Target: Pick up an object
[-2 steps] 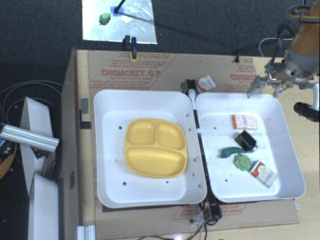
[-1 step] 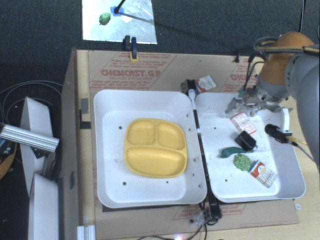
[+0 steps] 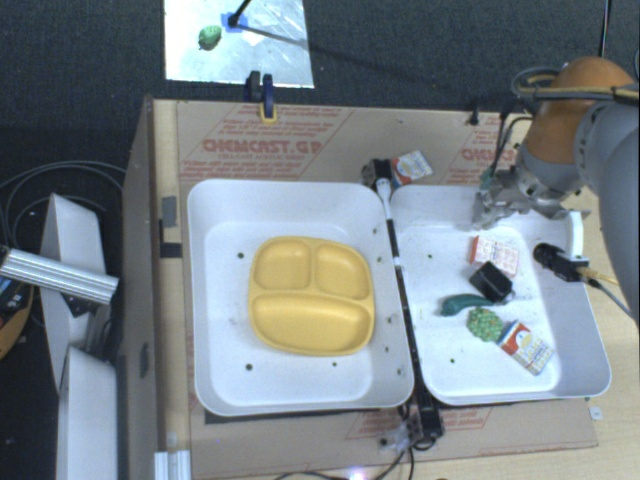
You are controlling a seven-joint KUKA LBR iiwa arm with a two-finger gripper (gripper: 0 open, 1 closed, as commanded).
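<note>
Over the right bin (image 3: pixel 590 368), near its back edge, your gripper (image 3: pixel 493 210) hangs; you cannot tell from this view whether it is spread or pressed together. Just below it lies a red-and-white packet (image 3: pixel 496 255), then a black block (image 3: pixel 492 281), a green pepper (image 3: pixel 461 304), a green knobbly piece (image 3: pixel 484 323) and a small carton (image 3: pixel 526 346). Left bin (image 3: pixel 215 298): a yellow divided plate (image 3: pixel 310 295).

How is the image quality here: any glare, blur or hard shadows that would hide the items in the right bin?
Camera view: light is even and soft, with faint shadows; the white bins are bright but not blown out; the shiny sheet at the top shows glare; the small items, like the green toy and carton, are slightly soft, their print unreadable; the gripper is blurry against the bin's rim.
</note>
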